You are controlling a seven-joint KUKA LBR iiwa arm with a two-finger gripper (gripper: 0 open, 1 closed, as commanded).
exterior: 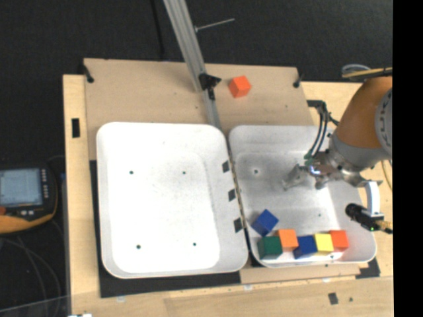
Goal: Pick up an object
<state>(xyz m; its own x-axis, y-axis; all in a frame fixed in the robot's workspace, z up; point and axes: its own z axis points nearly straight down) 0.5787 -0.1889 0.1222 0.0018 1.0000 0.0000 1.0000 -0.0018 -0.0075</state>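
Note:
Along the near wall of the right bin (277,144) lies a row of cubes: green (269,246), orange (288,238), blue (305,246), yellow (324,243) and red-orange (338,238). A second blue cube (266,221) sits tilted just above the row's left end. My gripper (306,178) hangs over the middle of the right bin, well above the row and to the upper right of the tilted blue cube. Its two grey fingers (291,179) stand spread apart and open, with nothing between them.
The left bin (165,197) lies beside the right one. An orange cube (239,86) rests on the bench behind the bins, next to a slanted metal pole (188,38). A small screen device (23,190) sits off the bench at far left.

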